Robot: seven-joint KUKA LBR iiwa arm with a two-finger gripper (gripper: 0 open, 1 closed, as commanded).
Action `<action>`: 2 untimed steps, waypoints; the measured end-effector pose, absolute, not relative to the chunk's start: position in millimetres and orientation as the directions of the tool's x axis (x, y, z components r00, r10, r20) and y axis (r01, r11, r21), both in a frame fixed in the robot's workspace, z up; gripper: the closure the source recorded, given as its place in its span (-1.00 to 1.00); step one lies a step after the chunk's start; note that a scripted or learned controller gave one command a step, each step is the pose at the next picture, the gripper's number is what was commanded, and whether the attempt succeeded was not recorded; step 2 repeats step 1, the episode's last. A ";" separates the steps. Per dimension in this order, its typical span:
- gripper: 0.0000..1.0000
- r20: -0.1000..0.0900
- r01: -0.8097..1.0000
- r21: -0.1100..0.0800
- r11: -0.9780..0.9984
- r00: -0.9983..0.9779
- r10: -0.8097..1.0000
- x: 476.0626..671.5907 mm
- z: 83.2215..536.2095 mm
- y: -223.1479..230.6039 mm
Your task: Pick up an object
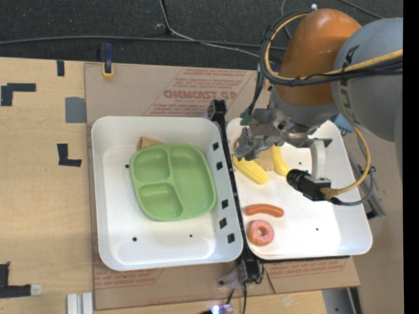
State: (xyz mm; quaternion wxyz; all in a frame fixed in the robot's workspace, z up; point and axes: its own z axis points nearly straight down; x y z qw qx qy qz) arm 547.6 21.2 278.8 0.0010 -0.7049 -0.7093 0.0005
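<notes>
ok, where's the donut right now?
The pink donut lies in the right bin, near its front-left corner by the divider between the two bins. It sits just below the hot dog, well clear of the gripper.

Light wooden bench (pixel 39 195) with black tape marks (pixel 65 154), brown cardboard sheet (pixel 196 93) with red print under the bins, dark carpet (pixel 98 8) along the top, black cable (pixel 163 25) across it, blue clamp (pixel 107 52) at cardboard corner

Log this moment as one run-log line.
arm: over right bin | gripper: above corn | hot dog, donut: lying in bin | green tray: left bin
</notes>
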 end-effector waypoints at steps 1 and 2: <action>1.00 0.000 1.000 -0.003 0.005 -0.005 1.000 543.3 268.0 65.0; 1.00 0.000 1.000 -0.003 0.005 -0.005 1.000 543.3 268.0 65.0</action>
